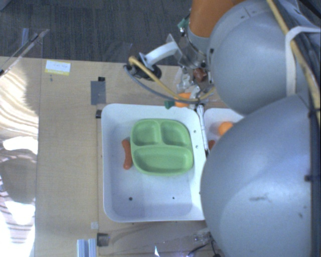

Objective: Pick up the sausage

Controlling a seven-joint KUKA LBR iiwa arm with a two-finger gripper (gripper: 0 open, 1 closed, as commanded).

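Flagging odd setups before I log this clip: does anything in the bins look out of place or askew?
The sausage lies on the left bin's floor, pressed against the left edge of the green divided plate, not in a compartment. The plate itself sits slightly rotated in the bin. Nothing looks spilled or damaged.

The bins (113,201) are white, and the left one holds a light green tray (161,146) with an orange-brown sausage (127,153) beside it. The arm (261,185) is grey with an orange band (213,15). The bench (65,165) is pale tan wood, bearing a yellow label (57,67).
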